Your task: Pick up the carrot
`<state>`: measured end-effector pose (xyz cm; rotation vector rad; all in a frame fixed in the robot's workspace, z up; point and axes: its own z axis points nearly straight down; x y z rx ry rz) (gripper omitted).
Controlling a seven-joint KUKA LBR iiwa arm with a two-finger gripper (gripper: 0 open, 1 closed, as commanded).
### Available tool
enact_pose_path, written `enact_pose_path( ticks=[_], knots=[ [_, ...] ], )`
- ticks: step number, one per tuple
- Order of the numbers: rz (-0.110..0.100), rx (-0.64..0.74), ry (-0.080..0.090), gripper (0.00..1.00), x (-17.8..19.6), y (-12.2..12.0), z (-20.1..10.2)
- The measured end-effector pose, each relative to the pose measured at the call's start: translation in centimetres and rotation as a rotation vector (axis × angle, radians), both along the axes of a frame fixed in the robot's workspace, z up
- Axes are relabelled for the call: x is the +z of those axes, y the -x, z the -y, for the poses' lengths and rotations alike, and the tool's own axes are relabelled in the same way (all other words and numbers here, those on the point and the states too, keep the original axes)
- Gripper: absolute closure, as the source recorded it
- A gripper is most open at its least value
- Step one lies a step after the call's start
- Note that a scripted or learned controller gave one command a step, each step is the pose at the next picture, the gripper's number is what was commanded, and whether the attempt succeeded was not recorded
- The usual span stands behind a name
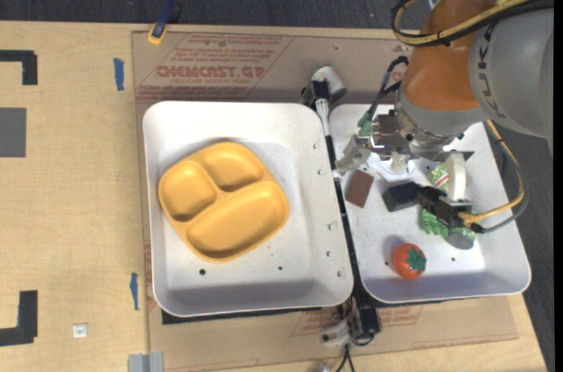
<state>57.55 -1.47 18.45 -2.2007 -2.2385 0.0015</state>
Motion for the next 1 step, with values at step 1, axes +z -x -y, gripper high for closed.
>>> enact_pose_path(
  ticks=[1],
  knots=[
    [-0.001, -0.072, 0.0, 0.0, -0.01, 4.25, -7.04]
  ],
)
